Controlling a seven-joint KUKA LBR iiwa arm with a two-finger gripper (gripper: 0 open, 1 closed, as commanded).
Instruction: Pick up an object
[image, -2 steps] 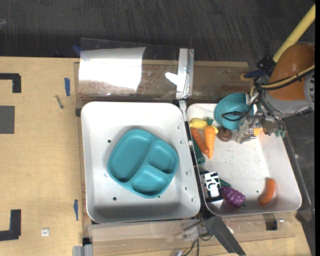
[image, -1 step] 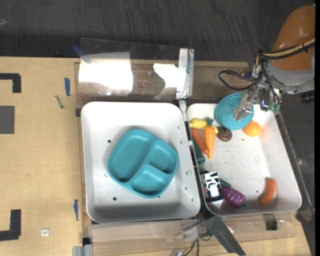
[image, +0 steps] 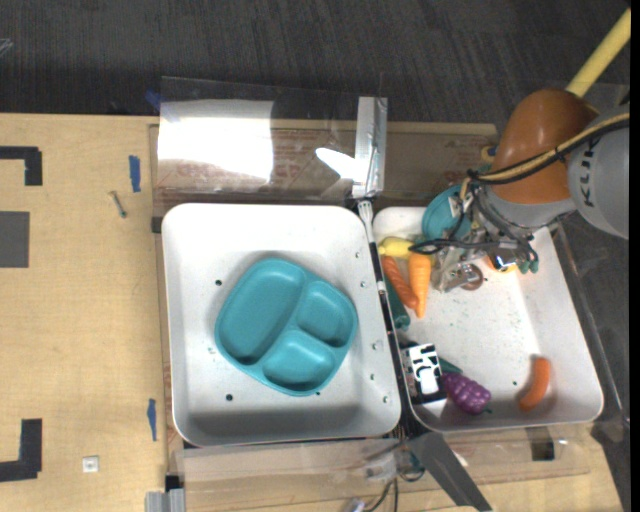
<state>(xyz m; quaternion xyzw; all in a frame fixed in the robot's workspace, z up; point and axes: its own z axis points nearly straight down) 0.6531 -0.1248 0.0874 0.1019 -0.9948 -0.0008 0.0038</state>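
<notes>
Teal divided plate (image: 288, 324) sits in the left bin (image: 190, 300) — right of it, a carrot (image: 419, 280), with the tool (image: 462, 270) hovering just right of the carrot; its grip state I cannot tell. Purple grapes (image: 466, 392) and a sausage (image: 537, 382) lie below-right.

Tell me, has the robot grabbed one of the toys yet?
Not that I can see. Done: the grey arm's gripper has reached into the right white bin, by the orange toy carrot. In hand: nothing shows between its fingers. Left: grasping and lifting. The carrot, purple toy grapes and orange sausage-shaped toy all lie in that bin; the teal divided plate sits in the left one.
</notes>
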